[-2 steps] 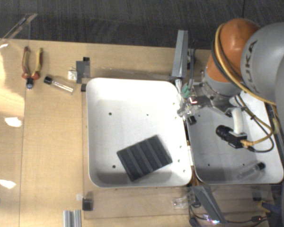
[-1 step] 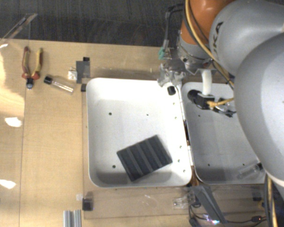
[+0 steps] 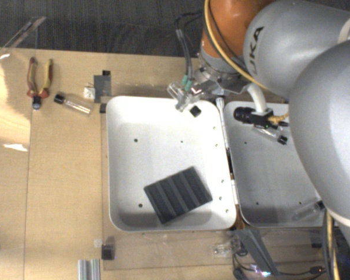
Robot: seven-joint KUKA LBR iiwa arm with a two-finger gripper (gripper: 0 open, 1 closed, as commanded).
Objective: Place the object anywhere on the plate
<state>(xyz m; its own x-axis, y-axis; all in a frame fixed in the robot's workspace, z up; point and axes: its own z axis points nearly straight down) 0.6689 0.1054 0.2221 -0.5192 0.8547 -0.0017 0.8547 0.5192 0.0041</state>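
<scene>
Nearest to me, one dark grey flat block with ridges point(image 3: 178, 195) lies tilted in the near part of the left white bin point(image 3: 128, 156). There are two bins; the right white bin point(image 3: 268, 179) sits beside it. The block looks light and stiff, so I would pinch it across its short sides. Farther back, the gripper point(image 3: 185, 101) hangs over the left bin's far edge, well apart from the block. I cannot tell how open it is. Farthest, on the wooden desk point(image 3: 58, 185), lie one pair of red-handled pliers point(image 3: 38, 81) and one small clear tube point(image 3: 73, 104).

Pliers point(image 3: 39, 81), red handles, lie top-left on wooden bench point(image 3: 58, 174). Just right of them: small clear tube point(image 3: 73, 103), poss. a vial. Black bracket point(image 3: 103, 85) stands nr it.
</scene>
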